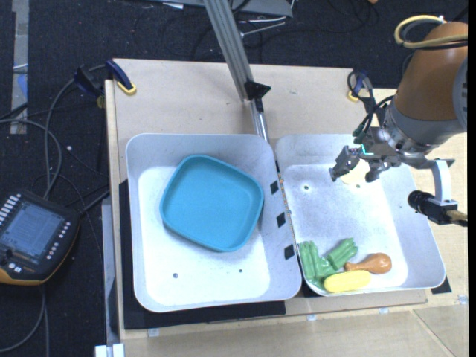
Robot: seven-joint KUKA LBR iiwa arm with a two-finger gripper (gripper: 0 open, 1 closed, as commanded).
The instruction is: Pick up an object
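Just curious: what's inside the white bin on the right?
In the right bin, at its near edge: green pieces, a yellow piece and a brown-orange one. Whatever lies beneath them is covered.

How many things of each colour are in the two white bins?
Blue: 1, the plate in the left bin.
Green: 2, the toy pieces in the right bin, though the clump is hard to separate.
Yellow: 1, the yellow toy.
Orange-brown: 1, the drumstick-shaped toy.
Total: 5.
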